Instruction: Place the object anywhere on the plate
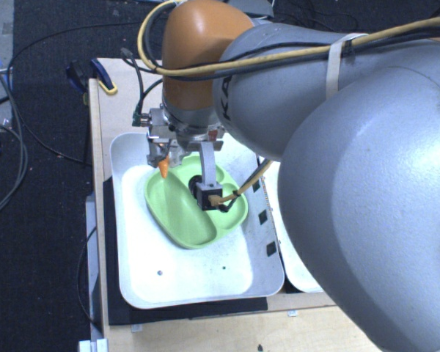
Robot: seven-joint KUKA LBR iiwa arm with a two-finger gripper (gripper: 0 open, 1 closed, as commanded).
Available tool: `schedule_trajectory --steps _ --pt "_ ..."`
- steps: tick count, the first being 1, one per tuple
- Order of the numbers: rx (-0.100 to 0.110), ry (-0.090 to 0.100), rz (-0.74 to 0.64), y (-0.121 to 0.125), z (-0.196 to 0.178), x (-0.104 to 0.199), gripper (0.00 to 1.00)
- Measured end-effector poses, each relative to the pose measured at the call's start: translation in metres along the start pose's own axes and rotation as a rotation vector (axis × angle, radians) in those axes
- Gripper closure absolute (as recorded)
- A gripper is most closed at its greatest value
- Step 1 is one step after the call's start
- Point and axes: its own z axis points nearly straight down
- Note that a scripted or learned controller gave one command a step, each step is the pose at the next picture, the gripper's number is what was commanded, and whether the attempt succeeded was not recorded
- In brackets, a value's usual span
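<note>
A light green plate lies tilted in the left white bin, towards its back half. My gripper hangs over the plate's back left rim, pointing down. A small orange object sticks out from between the fingertips, just above the rim. The gripper is shut on it. The arm's orange band and grey body cover the bin's back edge and the plate's right rim.
The left bin's front half shows bare white floor with a few dark specks. The right bin is mostly hidden under the big grey arm. Cables and blue clips lie off the bench at the back left.
</note>
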Motion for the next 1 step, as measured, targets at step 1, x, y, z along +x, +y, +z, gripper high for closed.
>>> schedule_trajectory --steps 1 --pt "-0.001 -0.001 0.005 0.0005 -0.0017 -0.0032 0.00"
